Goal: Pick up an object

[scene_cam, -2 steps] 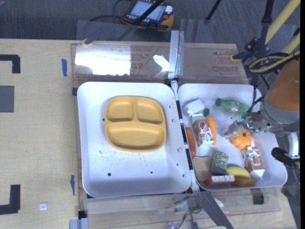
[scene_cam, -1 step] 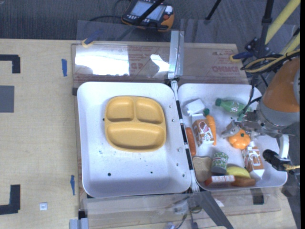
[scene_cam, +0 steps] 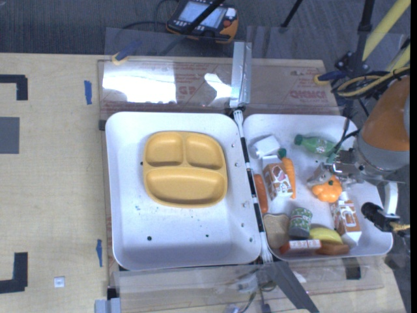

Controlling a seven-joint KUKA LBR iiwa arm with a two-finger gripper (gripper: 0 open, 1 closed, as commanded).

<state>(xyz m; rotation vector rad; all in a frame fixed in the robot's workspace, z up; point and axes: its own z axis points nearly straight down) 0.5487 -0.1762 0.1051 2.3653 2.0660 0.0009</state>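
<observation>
My gripper (scene_cam: pixel 332 170) reaches into the right bin (scene_cam: pixel 371 246) from the right and hangs low near its middle. Just in front of it lies a small orange fruit (scene_cam: pixel 327 192) with a green stem, touching or nearly touching the gripper. A green bottle (scene_cam: pixel 314 143) lies just behind the gripper. To its left are an orange-and-white juice carton (scene_cam: pixel 279 178) and a carrot (scene_cam: pixel 288 173). The grey arm with its orange band (scene_cam: pixel 388 122) covers the bin's right edge.
In the right bin there are also a white carton (scene_cam: pixel 266 146), a sausage (scene_cam: pixel 260 193), a bread slice (scene_cam: pixel 275 225), a can (scene_cam: pixel 300 220), a banana (scene_cam: pixel 326 234) and a red-and-white box (scene_cam: pixel 347 218). The left bin (scene_cam: pixel 124 194) holds a yellow divided plate (scene_cam: pixel 185 168).
</observation>
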